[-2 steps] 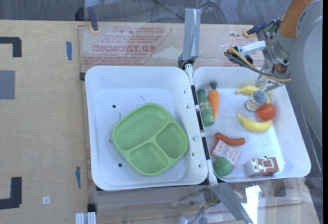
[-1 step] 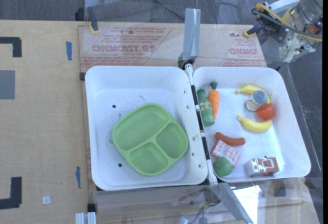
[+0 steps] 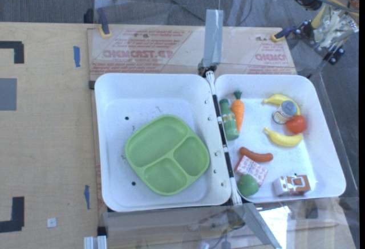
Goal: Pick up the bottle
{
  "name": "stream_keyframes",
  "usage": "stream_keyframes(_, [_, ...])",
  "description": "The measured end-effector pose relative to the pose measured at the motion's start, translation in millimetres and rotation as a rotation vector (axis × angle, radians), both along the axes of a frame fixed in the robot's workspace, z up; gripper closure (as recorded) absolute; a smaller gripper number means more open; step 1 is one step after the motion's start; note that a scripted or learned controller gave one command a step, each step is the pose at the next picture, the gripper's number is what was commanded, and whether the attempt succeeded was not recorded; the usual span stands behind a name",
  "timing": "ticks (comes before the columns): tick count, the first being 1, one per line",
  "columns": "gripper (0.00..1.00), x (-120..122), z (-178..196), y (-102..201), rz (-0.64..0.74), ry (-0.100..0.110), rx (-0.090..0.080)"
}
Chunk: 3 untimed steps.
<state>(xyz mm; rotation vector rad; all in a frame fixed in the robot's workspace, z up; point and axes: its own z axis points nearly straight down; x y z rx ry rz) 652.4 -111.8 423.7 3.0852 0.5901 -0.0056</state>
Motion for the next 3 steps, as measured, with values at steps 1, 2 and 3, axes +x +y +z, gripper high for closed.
stream_keyframes(1, [1.0, -2, 9, 50, -0.167, -0.003, -0.001])
stream_keyframes(2, [1.0, 10, 9, 64, -0.158, -0.003, -0.001])
stream_keyframes(3, [1.0, -56, -73, 104, -0.179, 0.001, 0.0])
